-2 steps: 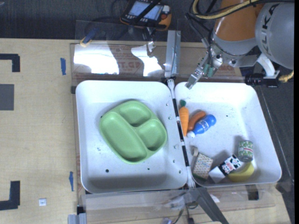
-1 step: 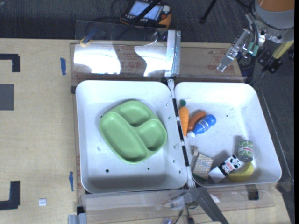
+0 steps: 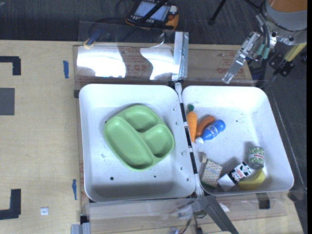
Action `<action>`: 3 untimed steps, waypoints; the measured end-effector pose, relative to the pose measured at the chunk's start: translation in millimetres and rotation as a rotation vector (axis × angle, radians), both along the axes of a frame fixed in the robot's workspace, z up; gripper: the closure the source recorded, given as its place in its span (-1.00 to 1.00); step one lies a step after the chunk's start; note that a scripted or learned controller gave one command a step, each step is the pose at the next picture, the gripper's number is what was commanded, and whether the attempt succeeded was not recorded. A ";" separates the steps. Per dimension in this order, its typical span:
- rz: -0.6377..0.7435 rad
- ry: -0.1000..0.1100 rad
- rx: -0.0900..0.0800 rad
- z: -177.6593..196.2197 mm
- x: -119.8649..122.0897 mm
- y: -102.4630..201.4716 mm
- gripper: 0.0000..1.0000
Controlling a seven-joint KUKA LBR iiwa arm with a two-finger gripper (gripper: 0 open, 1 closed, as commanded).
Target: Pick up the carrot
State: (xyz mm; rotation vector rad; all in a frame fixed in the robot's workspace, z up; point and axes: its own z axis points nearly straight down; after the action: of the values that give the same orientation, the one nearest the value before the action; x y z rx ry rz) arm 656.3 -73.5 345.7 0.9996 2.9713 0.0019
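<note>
The carrot [image 3: 192, 124] is orange with a green top and lies along the left wall of the right bin [image 3: 243, 99], pointing toward the front. My gripper [image 3: 233, 71] hangs above the bench behind the right bin's back rim, well away from the carrot and up to its right. Nothing shows in the gripper.
An orange item [image 3: 205, 123] and a blue-and-white bottle [image 3: 214, 130] lie right beside the carrot. A small can [image 3: 256, 156], a banana [image 3: 254, 180], a cow-patterned box [image 3: 240, 172] and a woven box [image 3: 211, 172] sit at the bin's front. The left bin [image 3: 97, 106] holds a green divided plate [image 3: 139, 136].
</note>
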 end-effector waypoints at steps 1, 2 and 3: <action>0.310 0.004 0.000 -66.1 -3.1 26.7 -1.00; 0.750 0.002 -0.001 -159.2 -16.1 1.1 -1.00; 1.083 0.002 -0.002 -159.2 -18.9 16.7 -1.00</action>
State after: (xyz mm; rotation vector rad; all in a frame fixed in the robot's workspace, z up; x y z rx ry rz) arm 637.4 -56.9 186.5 -0.6751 3.0644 0.0032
